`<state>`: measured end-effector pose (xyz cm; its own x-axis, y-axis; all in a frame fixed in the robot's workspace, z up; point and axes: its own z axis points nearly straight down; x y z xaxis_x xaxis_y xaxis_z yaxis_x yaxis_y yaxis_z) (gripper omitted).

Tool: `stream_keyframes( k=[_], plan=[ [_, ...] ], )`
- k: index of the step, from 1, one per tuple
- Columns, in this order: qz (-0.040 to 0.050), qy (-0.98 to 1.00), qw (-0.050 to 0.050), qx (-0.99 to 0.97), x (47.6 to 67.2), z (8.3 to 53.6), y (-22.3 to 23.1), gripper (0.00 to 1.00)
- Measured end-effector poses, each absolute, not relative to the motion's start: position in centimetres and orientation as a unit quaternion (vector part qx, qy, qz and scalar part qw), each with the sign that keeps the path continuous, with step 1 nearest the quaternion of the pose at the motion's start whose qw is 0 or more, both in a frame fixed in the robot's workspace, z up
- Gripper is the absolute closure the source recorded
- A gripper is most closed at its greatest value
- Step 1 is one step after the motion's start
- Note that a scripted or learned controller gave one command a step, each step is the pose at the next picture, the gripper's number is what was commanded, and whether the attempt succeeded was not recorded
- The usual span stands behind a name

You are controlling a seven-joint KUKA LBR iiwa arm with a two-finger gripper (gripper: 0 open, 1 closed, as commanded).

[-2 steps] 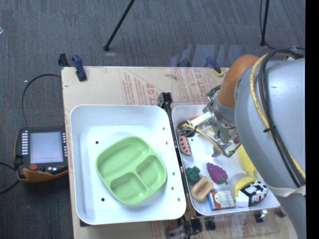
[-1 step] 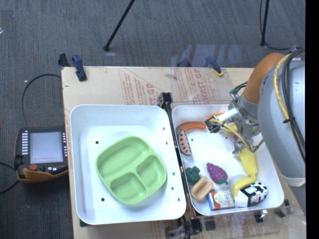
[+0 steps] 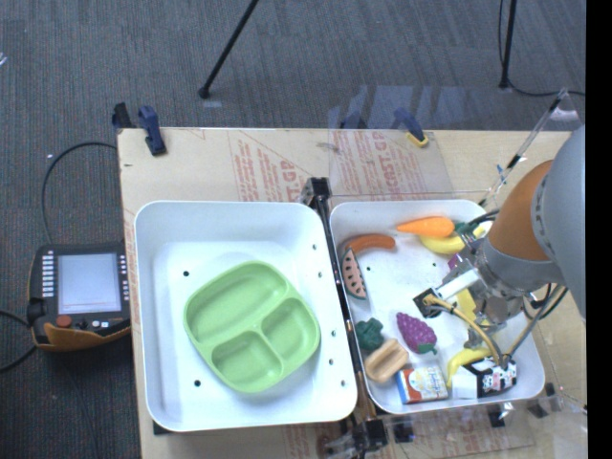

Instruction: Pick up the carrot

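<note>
— Well, how crowded is the near edge of the right bin [image 3: 397,280]?

— Packed. A small carton [image 3: 421,383], a black-and-white carton [image 3: 492,379] and a banana [image 3: 466,360] line the near wall. A bun [image 3: 385,360] sits towards the near left corner, so little floor is free there.

— And further in?

— Purple grapes [image 3: 416,331] and a green broccoli piece [image 3: 368,332] lie just behind the bun. The gripper [image 3: 483,314] hangs over the right half, well apart from the carrot [image 3: 426,226]. How far it is open, and whether it grips anything, cannot be told. To its left a bare patch of floor runs up the middle. In the left bin [image 3: 172,256] a green divided plate [image 3: 251,328] sits mid-floor, with white floor bare along the walls.

— Where is the carrot?

— Against the far wall of the right bin, about midway along it. Its long axis lies along that wall, with the narrow tip pointing toward the left bin and the thick end toward the arm [image 3: 521,228]. A yellow fruit [image 3: 445,245] touches its near side. A sausage [image 3: 368,244] lies just beside the tip, and a watermelon slice [image 3: 354,275] hugs the left wall.
</note>
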<state>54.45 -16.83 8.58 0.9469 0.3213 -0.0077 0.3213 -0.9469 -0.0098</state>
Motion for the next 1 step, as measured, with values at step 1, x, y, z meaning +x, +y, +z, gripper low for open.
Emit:
stream_keyframes(
  k=[1],
  plan=[
    [0.0021,-0.169,0.004,-0.986,59.01,8.62,-14.10,0.00]
  ],
)
